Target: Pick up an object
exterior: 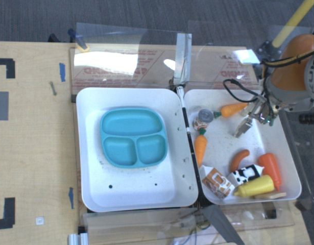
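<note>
My gripper [244, 127] hangs over the upper right part of the right bin [289, 152], with nothing seen in it. A small orange carrot [232, 109] lies just up and left of it. A grey round can [202, 118] sits near the bin's left wall, with a longer orange carrot [200, 148] below it. Lower in the bin lie a reddish-brown sausage [239, 160], a red-orange carrot [270, 168], a black-and-white patterned piece [247, 174], a yellow piece [256, 187] and a brown-and-white box [218, 182].
The left bin [88, 152] holds a blue three-part plate [134, 137]. A clear panel [126, 60] stands behind the bins. Black cables [238, 88] loop from the wrist over the right bin's back edge. The wooden bench [29, 137] lies to the left.
</note>
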`<state>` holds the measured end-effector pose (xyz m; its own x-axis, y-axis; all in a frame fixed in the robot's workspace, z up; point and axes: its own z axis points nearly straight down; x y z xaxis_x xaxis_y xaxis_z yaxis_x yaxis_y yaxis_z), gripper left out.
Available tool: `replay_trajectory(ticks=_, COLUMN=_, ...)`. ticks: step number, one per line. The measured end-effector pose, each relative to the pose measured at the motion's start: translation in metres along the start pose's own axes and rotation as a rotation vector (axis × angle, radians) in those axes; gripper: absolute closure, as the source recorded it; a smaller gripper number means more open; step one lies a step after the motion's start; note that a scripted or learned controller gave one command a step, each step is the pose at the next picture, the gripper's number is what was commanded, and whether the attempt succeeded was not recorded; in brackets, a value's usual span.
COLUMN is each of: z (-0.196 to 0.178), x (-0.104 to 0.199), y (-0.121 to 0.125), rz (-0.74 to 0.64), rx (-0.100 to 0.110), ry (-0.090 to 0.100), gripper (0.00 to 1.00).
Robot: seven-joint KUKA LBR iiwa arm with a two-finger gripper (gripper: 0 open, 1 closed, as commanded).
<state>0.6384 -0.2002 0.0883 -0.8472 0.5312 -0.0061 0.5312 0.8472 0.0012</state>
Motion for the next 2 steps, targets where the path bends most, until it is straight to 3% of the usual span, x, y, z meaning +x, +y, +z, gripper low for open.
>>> replay_trajectory(ticks=1, z=-0.002, x=0.134, y=0.002, rz=0.035, rx=-0.004, ry=-0.002, gripper=0.0)
replay_trajectory(ticks=2, z=-0.003, x=0.04, y=0.077, rz=0.446, rx=0.032, ry=0.038, gripper=0.0)
